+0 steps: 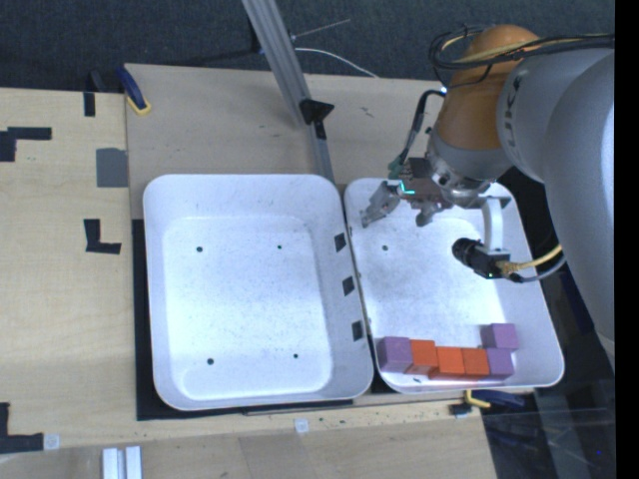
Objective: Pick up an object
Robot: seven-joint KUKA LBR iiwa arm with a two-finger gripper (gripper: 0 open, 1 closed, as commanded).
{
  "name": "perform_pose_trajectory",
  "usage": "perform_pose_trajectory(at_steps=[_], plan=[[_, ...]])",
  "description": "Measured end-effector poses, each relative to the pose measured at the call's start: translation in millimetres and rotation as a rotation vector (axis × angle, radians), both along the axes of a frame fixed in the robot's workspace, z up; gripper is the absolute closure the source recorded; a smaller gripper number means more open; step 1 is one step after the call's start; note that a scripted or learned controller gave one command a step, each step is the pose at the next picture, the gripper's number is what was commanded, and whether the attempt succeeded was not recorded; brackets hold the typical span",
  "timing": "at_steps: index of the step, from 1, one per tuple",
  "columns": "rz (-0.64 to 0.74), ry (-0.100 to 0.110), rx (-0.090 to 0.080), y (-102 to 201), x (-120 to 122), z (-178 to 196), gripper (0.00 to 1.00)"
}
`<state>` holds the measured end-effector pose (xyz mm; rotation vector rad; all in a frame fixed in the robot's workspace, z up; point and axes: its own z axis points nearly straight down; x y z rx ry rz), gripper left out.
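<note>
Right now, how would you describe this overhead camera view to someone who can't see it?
A grey and orange robot arm's pincer hangs open over the far end of the right bin, holding nothing. A row of purple and orange blocks lies along that bin's near edge, beside the left bin.

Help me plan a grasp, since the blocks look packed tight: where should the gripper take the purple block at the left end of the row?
Probably from straight above, fingers closing on the purple block's far and near faces. Its right side abuts the orange block, and the right bin's wall sits close on its left and near sides, so the near finger has little room. The gripper hangs over the bin's far end.
</note>
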<state>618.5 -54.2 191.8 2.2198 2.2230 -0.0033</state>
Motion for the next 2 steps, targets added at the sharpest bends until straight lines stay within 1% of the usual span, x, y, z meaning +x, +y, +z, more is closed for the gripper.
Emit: perform_pose_trajectory(at_steps=[2], plan=[[0.002,-0.002,0.002,32,52,0,0.0]])
